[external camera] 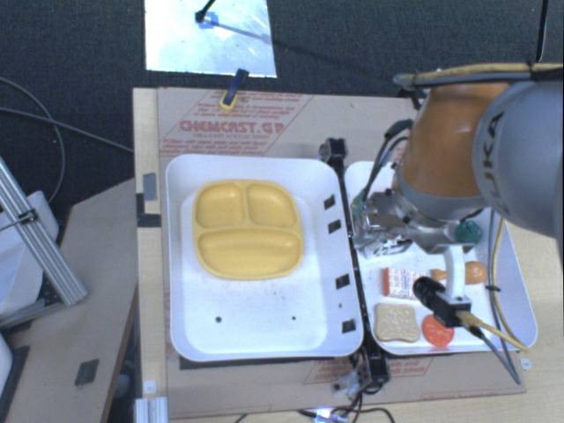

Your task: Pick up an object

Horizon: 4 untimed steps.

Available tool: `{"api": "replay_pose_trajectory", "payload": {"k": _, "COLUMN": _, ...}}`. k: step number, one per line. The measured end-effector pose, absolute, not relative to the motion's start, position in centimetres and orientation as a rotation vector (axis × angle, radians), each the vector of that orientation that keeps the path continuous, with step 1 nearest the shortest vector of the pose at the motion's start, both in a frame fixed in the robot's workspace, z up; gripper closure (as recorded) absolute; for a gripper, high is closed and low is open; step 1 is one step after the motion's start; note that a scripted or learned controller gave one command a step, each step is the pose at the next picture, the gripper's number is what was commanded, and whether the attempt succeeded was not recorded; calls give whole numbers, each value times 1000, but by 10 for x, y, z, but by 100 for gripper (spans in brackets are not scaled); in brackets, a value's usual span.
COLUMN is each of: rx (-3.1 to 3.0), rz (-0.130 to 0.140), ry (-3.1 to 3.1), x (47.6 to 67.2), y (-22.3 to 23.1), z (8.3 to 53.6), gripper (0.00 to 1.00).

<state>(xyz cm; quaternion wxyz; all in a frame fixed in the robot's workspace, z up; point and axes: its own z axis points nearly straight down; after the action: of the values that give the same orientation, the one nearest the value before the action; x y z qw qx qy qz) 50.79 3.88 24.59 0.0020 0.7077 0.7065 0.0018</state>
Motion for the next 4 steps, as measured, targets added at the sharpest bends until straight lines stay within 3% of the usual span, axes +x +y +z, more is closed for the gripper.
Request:
{"api": "replay_pose_trajectory", "payload": {"k": 1, "rx": 2211, "rz": 8, "ry": 2229, "x": 501, "y": 72, "z": 277, "gripper": 100}}
{"api": "replay_pose_trajectory", "payload": {"k": 2, "rx": 2211, "rz": 8, "ry": 2228, "x": 517, "y": 103, "z": 320, "gripper": 100}}
{"api": "replay_pose_trajectory", "payload": {"k": 3, "rx": 2215, "rz": 2, "ry": 2226, "x": 516, "y": 101, "z": 318, "gripper": 0}}
{"api": "replay_pose_trajectory", "payload": {"k": 4, "rx": 2226, "rz": -8, "ry": 2220, "x": 530, "y": 58, "z": 213, "gripper": 0}}
